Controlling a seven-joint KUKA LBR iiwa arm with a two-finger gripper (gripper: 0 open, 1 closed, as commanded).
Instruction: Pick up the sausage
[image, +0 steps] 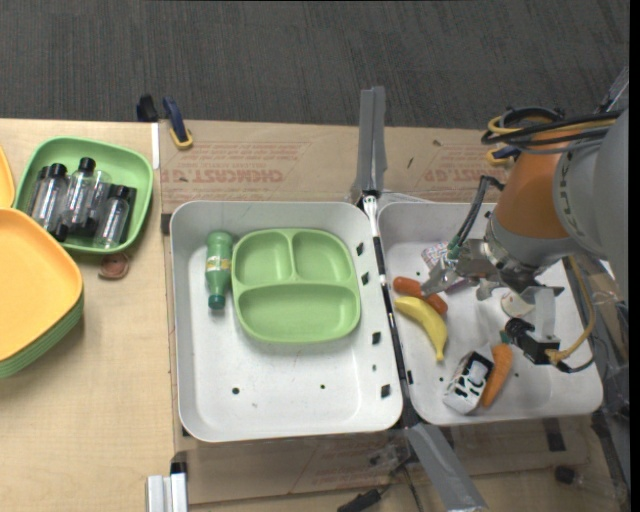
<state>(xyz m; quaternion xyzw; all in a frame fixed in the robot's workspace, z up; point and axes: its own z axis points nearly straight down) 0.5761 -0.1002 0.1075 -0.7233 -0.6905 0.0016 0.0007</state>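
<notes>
Starting at my far left, off the bins, I see stacked orange plates (35, 285) and a small green tray (88, 195) holding dark-capped bottles; none of that concerns me. The left bin (290, 400) carries a green bottle (217, 268) lying beside a green divided plate (295, 283), both untouched.

Crossing the divider into the right bin (530, 395), the sausage (420, 291) lies near the bin's left wall, a short reddish piece touching the upper end of the banana (428, 322). Further down sit a black-and-white packet (468, 382) and a carrot (499, 374) leaning against it.

The gripper (450, 270) is low in the bin, just right of the sausage, with something crinkled and silvery around its tip. From this slanted view I cannot tell how far its fingers are parted, or whether they have anything between them.

My judgement: the approach is done, but the grasp is not confirmed. The sausage looks to be resting on the bin floor, so closing on it and lifting remain.
</notes>
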